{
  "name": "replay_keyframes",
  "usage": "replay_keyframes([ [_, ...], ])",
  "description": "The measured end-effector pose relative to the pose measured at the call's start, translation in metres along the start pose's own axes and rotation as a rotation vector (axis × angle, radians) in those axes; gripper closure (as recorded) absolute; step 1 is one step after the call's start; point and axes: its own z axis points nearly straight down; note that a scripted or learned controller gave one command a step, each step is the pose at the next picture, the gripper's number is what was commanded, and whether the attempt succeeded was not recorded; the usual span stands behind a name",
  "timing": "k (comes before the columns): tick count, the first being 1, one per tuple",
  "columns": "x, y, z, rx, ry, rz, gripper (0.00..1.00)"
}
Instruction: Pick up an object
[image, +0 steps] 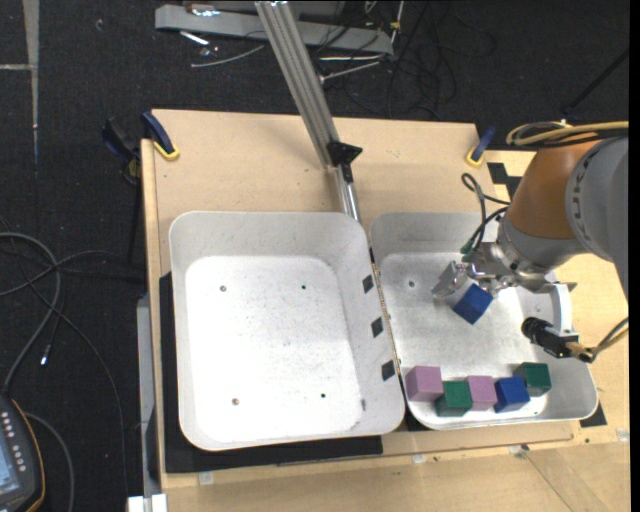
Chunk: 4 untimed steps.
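Observation:
In the right bin (420, 240), my gripper (466, 287) reaches in from the right, below the orange band of the arm (550, 195). It is shut on a blue cube (472, 303), which sits tilted between the fingers and sticks out below them over the middle of the bin floor. Along that bin's front wall lies a row of cubes: a purple one (425, 381), a green one (455, 397), a pink-purple one (482, 391), a blue one (511, 392) and a green one (536, 377).
The left bin (190, 250) stands beside the right one, their walls touching at the middle. A metal pole (305, 85) slants down from the back to the bins' shared edge. Clamps (160, 135) hold the board's far corners. A black cable plug (545, 337) hangs off the wrist.

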Motion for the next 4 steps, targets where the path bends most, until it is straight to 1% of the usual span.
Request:
replay_keyframes([
  [1,0.024,-0.019,0.000,0.000,0.000,-0.002,0.00],
  [2,0.023,-0.018,-0.010,-0.003,-0.001,0.001,1.00],
  [3,0.090,0.003,-0.105,-0.011,0.001,-0.009,1.00],
  [4,0.147,0.037,-0.100,-0.005,0.002,-0.008,1.00],
])
